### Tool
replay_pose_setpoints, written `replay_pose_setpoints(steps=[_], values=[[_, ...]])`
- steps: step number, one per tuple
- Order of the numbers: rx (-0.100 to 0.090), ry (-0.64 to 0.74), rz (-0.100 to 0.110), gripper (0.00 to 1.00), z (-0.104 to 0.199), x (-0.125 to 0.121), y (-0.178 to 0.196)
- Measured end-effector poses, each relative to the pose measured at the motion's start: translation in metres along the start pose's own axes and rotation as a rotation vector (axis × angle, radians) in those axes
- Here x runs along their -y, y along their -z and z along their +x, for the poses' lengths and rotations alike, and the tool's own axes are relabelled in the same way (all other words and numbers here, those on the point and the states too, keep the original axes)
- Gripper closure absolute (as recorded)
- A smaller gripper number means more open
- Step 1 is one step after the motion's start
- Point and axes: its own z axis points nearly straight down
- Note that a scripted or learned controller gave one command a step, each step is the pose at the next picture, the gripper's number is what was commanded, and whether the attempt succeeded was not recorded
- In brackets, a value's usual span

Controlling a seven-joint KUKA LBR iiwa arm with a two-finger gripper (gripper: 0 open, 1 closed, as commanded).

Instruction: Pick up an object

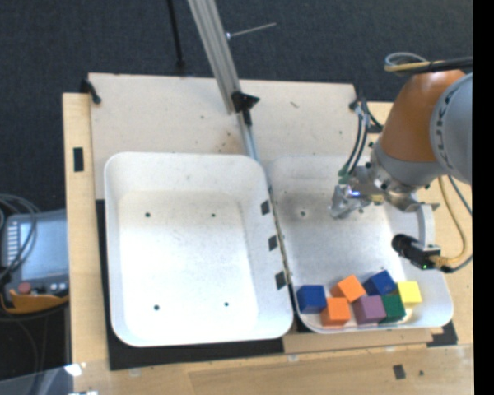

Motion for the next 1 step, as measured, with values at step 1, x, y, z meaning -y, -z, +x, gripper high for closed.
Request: replay_pose_setpoints(steps=[1], values=[[0.001,-0.002,-0.001,1.00,-0.0080,0.0000,0.0463]])
